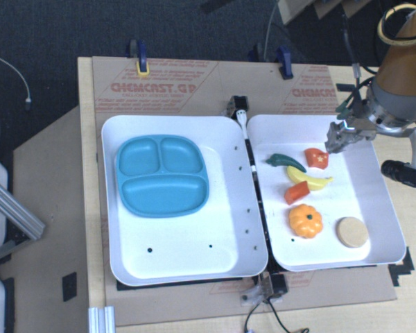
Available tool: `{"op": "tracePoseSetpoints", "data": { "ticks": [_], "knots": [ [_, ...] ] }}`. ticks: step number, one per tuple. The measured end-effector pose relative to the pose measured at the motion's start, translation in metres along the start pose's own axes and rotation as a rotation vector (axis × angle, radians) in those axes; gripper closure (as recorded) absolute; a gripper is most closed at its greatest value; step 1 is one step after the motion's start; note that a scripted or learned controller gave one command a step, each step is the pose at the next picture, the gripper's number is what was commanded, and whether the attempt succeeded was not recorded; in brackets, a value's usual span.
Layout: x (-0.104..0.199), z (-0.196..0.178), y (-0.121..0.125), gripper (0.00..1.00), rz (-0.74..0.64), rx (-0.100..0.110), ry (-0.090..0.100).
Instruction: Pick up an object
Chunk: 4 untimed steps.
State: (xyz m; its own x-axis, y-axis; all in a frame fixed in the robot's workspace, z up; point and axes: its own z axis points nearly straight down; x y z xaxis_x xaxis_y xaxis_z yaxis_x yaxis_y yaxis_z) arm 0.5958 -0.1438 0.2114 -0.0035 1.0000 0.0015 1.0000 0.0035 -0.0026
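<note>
The right bin (374,186) holds a small red tomato-like piece (317,158), a dark green pepper (284,161), a yellow banana (309,180), an orange-red piece (296,193), an orange pumpkin (305,221) and a tan round disc (351,232). My gripper (338,139) hangs over the back of the right bin, just up and right of the red piece and apart from it. Nothing shows between its fingers.
The left bin (222,241) bears a blue divided plate (163,174). A black divider with clamps (240,107) runs between the bins. Blue clamps (139,53) grip the cardboard at the back. The arm's grey wrist (399,103) enters from the right.
</note>
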Motion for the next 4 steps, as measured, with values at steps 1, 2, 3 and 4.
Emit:
{"op": "tracePoseSetpoints", "data": {
  "ticks": [1,2,3,4],
  "knots": [
    [0.058,0.006,-0.012,1.0,-0.002,0.0,0.001],
    [0.122,0.003,-0.017,1.0,-0.003,0.0,0.002],
    [0.177,-0.012,-0.027,1.0,0.0,-0.004,0.0],
    [0.234,-0.02,-0.029,1.0,-0.003,-0.004,0.0]
  ]
}}
